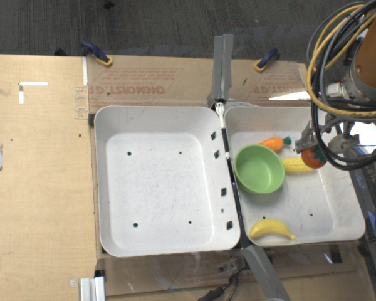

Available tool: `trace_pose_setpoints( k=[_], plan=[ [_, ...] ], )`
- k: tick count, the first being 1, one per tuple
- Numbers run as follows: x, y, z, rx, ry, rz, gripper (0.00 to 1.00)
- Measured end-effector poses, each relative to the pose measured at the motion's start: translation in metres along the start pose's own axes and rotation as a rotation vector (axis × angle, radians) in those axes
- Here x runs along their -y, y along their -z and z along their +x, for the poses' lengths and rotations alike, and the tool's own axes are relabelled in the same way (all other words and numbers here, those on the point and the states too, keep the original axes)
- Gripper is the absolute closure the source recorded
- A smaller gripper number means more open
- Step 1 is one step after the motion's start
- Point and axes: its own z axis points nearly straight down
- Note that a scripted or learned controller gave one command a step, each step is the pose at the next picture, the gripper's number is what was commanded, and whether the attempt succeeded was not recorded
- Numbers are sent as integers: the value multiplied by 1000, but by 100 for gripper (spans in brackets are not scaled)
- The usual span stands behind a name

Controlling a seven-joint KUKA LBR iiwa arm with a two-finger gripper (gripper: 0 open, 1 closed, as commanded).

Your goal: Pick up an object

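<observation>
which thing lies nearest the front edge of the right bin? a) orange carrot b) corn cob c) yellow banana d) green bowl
c: the curved yellow toy banana lies by the front rim of the shallow white right bin, with the round green plastic bowl further back.

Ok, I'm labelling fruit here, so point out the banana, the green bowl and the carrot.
banana [271, 229], camera view, middle of its curved body
green bowl [259, 168], camera view, inside bottom
carrot [272, 143], camera view, orange body
</observation>
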Motion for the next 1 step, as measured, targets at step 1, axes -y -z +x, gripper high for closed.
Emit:
trace_pose_setpoints(
  k=[1],
  plan=[
    [-16,-199,55,-1,365,-3,100]
  ],
)
